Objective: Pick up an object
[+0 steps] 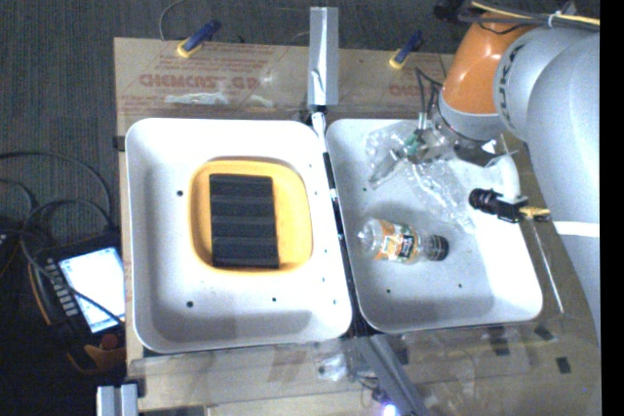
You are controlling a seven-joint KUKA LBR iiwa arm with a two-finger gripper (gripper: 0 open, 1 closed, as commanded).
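Two shallow white bins are seen side by side on the worktop (146,73), which is covered with brown board and held by two blue-and-yellow clamps, one at upper left (198,38) and one at upper centre-right (407,48). In the left bin (146,209) a yellow tray (203,209) is lying flat, and a black ribbed block (243,220) is set within it. In the right bin (507,297) a clear plastic bottle (402,243) with an orange label and a dark cap is lying on its side near the middle. Crumpled clear plastic wrap (421,169) is spread across the upper part of that bin, above the bottle and apart from it. The grey arm (565,112) with its orange band (478,73) enters from the upper right of the frame, and the jaws (421,143) are located over the wrap at the top of the right bin. Whether the jaws are parted or closed cannot be told, nor whether anything is held. A small black cylindrical fitting (492,203) is seen by the bin's right edge.
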